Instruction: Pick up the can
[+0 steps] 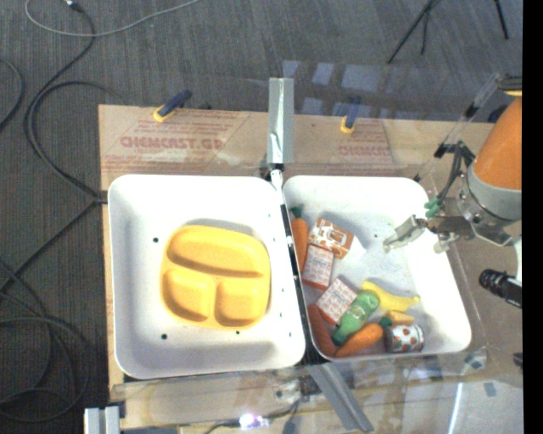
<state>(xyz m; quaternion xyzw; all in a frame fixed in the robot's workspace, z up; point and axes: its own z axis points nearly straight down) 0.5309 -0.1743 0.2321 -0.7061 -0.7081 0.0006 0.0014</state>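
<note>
Cardboard-topped tabletop, tool [405, 234] hanging spread and empty over the right white bin [441, 280], probably lining up on the small red-and-white can [405, 337] lying in its near corner.

Dark grey carpet floor [170, 59]. Black cables [38, 127] loop at left. Brown cardboard-covered surface [170, 140], red lettering, yellow clamps [170, 105] along far edge. Tripod legs [424, 25], probably, top right. Even light.

Glossy plastic yellow tray [217, 275]; smooth white bins [136, 339].
</note>
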